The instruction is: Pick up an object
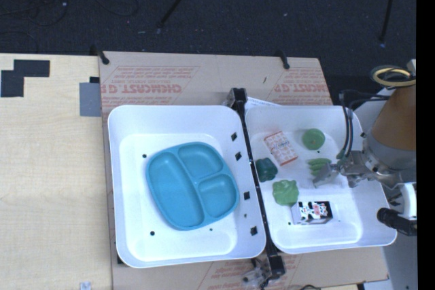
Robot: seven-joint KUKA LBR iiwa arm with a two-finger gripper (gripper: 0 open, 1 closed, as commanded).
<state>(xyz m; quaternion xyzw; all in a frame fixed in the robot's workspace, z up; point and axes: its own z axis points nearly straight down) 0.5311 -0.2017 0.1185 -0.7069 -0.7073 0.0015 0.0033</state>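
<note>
My gripper [331, 172] is low in the right bin [367, 234], at a small green object [319, 164]; can't tell if it's open or holding anything. Looks like grasp stage: next I close on it, then lift straight up.

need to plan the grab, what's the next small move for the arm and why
Probably ease the end effector down onto the small green piece it hovers at in the right bin. That piece lies apart from the round green object and the green lump, so a short descent looks likeliest to catch something.
</note>
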